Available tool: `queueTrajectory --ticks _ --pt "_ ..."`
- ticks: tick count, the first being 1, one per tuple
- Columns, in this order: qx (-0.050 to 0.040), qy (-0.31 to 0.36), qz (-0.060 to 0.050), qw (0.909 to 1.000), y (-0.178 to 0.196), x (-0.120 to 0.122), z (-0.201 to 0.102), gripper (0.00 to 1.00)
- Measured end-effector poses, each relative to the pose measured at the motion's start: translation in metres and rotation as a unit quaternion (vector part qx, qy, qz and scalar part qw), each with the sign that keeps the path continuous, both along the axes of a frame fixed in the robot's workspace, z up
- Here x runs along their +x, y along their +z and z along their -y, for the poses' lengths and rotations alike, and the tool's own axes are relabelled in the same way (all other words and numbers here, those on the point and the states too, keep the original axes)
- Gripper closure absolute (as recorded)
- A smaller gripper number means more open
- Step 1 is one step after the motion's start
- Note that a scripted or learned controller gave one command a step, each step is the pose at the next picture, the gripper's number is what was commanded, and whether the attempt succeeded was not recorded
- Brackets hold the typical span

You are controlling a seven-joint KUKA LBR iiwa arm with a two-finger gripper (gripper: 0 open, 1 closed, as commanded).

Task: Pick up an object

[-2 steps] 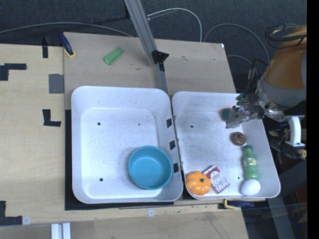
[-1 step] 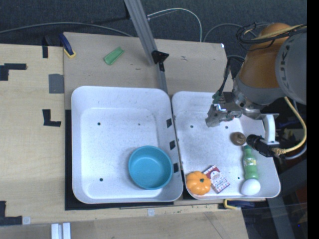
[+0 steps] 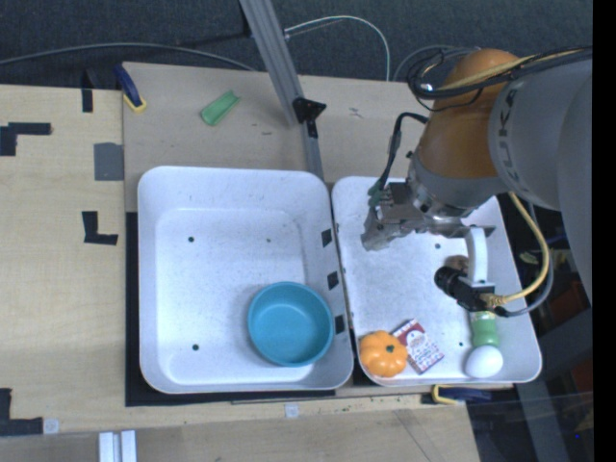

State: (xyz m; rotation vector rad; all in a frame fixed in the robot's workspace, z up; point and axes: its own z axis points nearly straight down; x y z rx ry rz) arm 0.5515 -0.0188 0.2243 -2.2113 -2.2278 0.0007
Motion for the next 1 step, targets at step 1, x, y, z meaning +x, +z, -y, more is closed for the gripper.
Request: queueTrajectory --ticks 1 --pt "-0.0001 0.0 0.0 1.0 -0.0092 0.0104 -0.0538 1.0"
